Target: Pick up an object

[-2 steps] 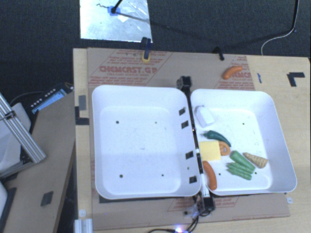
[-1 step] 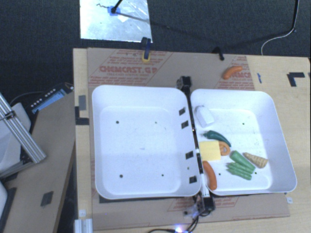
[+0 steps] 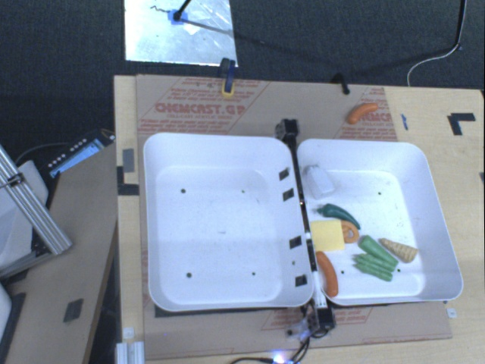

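Yellow block [image 3: 328, 236] lies in the right bin [image 3: 424, 165], touching an orange sausage [image 3: 328, 273], near green beans [image 3: 375, 260].

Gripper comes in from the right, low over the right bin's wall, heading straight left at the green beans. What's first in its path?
Likely the tan tapered piece, lying just right of the green beans in the right bin. Height can't be judged from above.

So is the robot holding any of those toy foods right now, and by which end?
Nothing is seen held. The yellow block, green pepper and orange sausage all lie loose in the right bin.
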{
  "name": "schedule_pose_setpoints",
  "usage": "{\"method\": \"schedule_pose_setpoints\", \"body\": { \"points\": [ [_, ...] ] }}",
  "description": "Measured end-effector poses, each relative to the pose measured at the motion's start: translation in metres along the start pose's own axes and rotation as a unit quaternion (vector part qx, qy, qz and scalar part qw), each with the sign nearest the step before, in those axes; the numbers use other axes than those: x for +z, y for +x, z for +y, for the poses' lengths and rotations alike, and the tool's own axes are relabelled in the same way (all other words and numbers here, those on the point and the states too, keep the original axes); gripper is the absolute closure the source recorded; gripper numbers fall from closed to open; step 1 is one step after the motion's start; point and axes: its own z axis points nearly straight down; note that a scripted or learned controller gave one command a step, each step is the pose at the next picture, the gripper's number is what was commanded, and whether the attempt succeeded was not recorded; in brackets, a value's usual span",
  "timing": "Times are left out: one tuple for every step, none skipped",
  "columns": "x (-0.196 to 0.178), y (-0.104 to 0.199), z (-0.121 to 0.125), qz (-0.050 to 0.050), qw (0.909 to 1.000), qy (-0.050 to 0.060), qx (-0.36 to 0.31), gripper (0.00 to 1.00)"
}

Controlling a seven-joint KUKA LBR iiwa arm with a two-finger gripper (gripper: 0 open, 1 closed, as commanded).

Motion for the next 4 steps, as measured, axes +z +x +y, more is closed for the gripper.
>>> {"method": "schedule_pose_setpoints", "body": {
  "points": [
    [-0.13,0.0,0.004,-0.004,0.9999,-0.011,-0.003,1.0],
    [-0.122,0.0,0.003,-0.002,1.0,-0.004,-0.003,0.0],
    [-0.067,0.088,0.004,0.0,1.0,-0.001,-0.007,0.0],
    [-0.082,0.083,0.004,-0.002,1.0,-0.006,-0.004,1.0]
  ]
}}
